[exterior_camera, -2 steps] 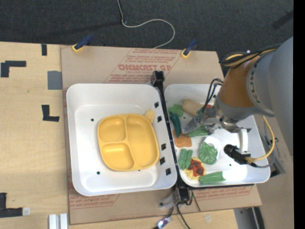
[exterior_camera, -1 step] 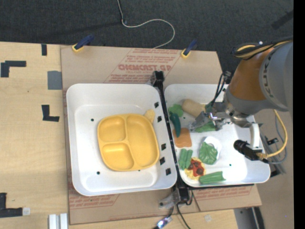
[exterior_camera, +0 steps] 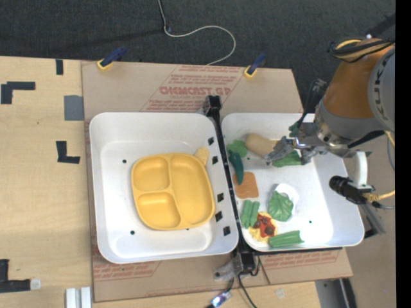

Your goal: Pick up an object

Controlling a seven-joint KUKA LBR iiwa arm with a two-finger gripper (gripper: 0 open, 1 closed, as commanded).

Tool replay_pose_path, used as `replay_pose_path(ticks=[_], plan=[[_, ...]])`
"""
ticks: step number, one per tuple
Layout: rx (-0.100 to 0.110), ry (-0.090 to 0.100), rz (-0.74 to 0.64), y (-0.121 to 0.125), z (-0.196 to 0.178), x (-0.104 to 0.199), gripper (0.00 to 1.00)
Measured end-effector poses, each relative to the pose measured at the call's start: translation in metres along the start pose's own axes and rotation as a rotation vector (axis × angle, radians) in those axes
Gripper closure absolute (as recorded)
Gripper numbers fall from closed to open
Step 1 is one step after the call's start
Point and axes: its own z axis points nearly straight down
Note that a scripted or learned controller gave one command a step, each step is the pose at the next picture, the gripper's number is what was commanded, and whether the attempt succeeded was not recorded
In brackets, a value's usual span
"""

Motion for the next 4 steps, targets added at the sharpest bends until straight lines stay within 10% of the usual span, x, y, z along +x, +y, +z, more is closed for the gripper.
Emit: replay_pose_path(ticks=[1,4], plan=[[0.002,0.001,0.0,0.001,-0.021,0.001,1.0],[0.004,0.0,-0.004,0.076,-0.015,0.133,1.0]])
